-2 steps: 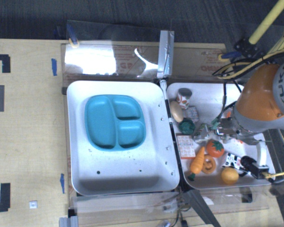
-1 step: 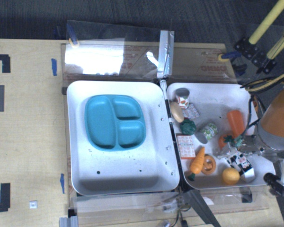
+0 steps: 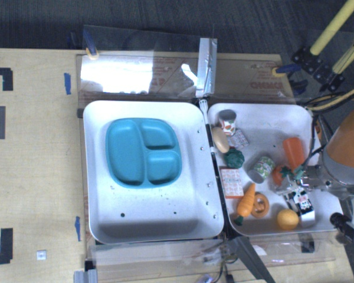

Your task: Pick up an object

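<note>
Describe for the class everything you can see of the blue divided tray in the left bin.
The blue plastic divided tray lies flat, right side up, in the left white bin, nearer the bin's far end. It is rounded-cornered, with one long compartment on the left and two smaller ones on the right. It looks smooth and matte. Nothing rests in it.

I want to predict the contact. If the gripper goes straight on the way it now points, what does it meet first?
Probably the small red and green object close beside the gripper in the right bin; depth is unclear, so it may reach the bin floor first.
</note>
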{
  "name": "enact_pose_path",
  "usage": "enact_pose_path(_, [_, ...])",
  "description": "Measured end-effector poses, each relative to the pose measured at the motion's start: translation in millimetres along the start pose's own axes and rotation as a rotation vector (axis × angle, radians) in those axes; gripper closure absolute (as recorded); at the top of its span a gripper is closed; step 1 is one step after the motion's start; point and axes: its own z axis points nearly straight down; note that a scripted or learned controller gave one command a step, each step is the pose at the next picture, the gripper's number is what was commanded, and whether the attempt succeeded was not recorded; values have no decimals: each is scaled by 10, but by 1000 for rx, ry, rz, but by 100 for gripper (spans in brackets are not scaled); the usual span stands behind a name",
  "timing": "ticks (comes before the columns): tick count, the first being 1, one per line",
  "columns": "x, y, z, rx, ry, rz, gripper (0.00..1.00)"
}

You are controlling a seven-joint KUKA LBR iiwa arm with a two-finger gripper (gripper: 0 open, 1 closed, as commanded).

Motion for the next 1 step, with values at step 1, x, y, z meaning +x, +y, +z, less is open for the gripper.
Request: enact_pose_path(1, [949,581,-1038,4,7,124,100])
